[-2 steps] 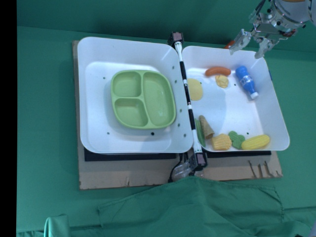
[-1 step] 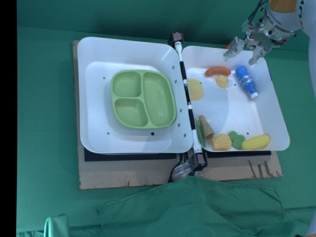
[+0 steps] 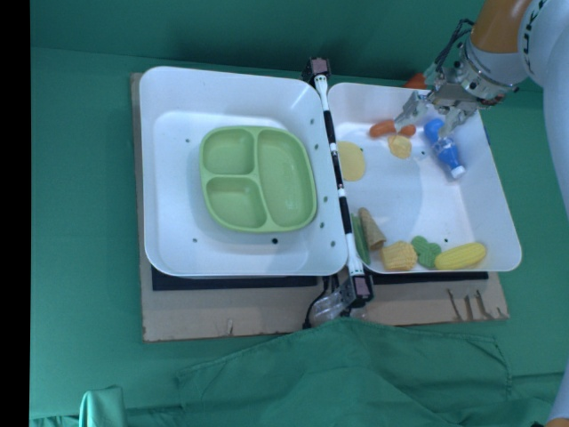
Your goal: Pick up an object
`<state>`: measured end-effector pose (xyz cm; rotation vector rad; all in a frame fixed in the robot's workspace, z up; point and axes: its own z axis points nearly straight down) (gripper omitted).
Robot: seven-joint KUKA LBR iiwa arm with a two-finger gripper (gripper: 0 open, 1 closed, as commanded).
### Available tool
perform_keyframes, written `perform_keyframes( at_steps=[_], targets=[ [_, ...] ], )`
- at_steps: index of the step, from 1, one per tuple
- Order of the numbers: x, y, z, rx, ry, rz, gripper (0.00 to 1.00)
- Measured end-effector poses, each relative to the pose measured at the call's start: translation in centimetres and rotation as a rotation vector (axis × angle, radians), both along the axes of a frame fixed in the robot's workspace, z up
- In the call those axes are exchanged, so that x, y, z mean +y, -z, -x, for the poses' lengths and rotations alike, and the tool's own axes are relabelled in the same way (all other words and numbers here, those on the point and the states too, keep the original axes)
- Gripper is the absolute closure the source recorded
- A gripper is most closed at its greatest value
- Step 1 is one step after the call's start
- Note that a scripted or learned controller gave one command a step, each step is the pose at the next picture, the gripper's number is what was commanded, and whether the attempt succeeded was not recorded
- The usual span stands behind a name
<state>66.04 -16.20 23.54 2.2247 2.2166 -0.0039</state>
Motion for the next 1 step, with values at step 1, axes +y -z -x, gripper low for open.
perform_keyframes(
  at_steps=[1],
  targets=[
    [-0.01,4.94,-0.08,-0.002,-0.001,-0.002,0.00]
  ],
)
